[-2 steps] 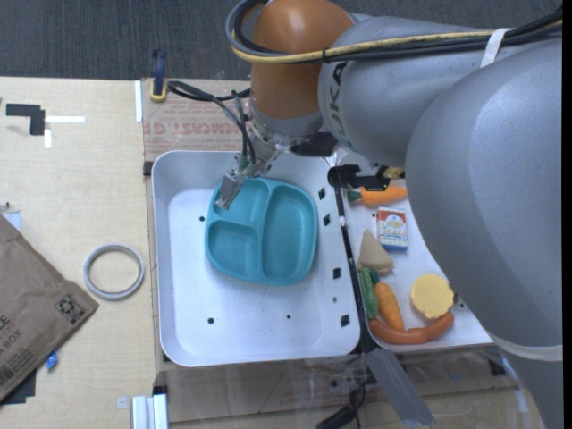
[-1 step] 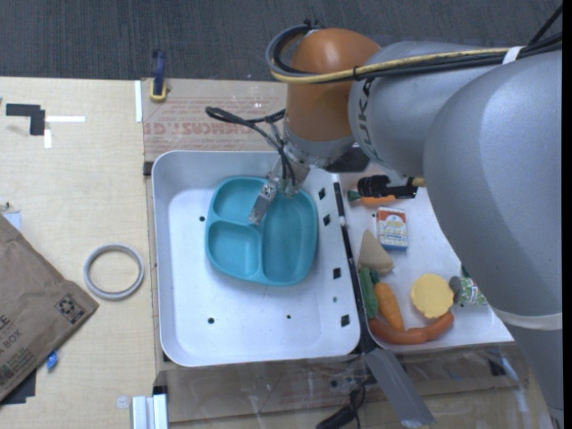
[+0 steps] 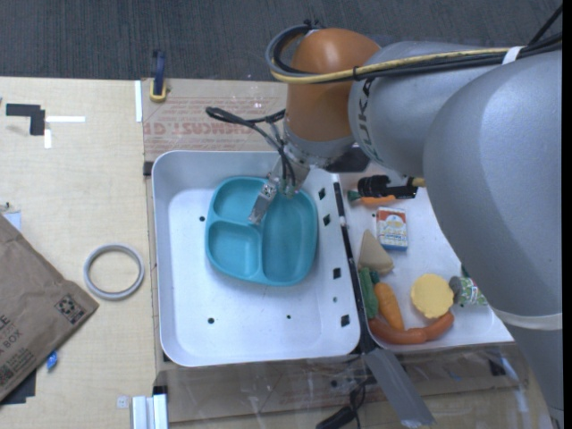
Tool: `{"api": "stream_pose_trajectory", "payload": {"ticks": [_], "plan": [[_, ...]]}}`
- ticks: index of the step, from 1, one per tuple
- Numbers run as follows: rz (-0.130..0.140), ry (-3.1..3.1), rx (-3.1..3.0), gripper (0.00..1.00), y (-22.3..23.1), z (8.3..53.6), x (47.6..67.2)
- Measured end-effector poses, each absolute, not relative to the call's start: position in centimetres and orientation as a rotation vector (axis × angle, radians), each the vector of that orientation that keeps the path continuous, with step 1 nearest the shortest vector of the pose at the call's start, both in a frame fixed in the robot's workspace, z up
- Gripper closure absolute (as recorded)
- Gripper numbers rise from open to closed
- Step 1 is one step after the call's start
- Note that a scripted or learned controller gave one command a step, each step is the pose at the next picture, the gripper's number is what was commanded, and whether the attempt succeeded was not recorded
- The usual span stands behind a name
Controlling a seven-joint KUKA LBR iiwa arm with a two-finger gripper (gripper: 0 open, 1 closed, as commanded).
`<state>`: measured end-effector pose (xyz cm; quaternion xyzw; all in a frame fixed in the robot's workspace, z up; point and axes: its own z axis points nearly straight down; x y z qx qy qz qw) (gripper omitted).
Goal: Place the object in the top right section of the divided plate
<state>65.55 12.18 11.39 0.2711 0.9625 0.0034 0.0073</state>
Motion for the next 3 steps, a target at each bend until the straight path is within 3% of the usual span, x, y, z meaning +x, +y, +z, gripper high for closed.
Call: {"api": "stream_pose_trajectory", "payload": {"ticks": [3], "plan": [[0.01, 3.01, 0.848, 0.0, 12.18, 11.39, 65.55]]}}
